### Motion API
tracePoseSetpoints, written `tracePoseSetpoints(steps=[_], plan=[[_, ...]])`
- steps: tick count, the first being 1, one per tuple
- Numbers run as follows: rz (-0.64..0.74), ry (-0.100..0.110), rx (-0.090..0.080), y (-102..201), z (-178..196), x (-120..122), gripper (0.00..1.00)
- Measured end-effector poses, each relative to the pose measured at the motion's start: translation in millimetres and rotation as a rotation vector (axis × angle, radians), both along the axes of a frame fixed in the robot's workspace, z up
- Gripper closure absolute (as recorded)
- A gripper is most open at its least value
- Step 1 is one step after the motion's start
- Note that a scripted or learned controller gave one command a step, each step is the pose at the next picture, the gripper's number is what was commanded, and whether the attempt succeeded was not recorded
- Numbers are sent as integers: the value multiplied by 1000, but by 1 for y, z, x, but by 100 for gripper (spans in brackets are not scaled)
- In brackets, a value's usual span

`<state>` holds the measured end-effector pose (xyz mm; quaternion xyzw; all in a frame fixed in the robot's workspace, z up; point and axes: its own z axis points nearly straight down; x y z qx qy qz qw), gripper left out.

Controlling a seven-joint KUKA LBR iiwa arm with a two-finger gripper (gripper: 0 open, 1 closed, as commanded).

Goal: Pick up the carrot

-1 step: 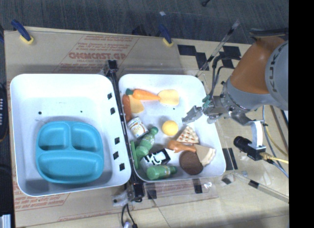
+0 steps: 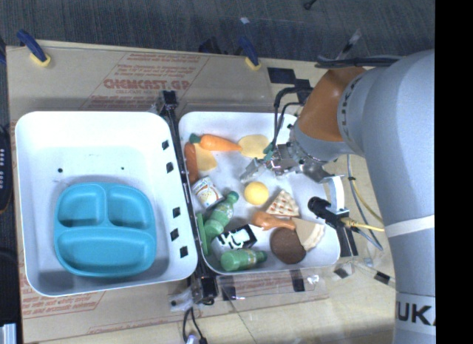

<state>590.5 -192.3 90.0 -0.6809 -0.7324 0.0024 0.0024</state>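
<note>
In the left white bin (image 2: 29, 187), a blue plastic divided tray (image 2: 106, 228) lies toward the near edge. In the right white bin (image 2: 222, 122), the orange toy carrot with a green top (image 2: 216, 143) rests by the far-left corner, touching no part of the robot. Green plastic bottles (image 2: 222, 217) crowd the bin's left wall near the front; a yellow ball (image 2: 256, 192), a waffle-patterned wedge (image 2: 282, 203) and a brown round piece (image 2: 287, 245) sit mid-bin and toward the near edge. The metal two-finger gripper (image 2: 260, 163) hangs just right of the carrot, above the ball; whether its fingers are spread or pressed together cannot be told.
</note>
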Motion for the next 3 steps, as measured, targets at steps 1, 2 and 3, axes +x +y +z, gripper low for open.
tracePoseSetpoints(steps=[1,2,3], plan=[[-161,0,0,60,2,40,0],[-344,33,-10,71,-1,59,0],[-628,55,-18,86,-1,55,0]])
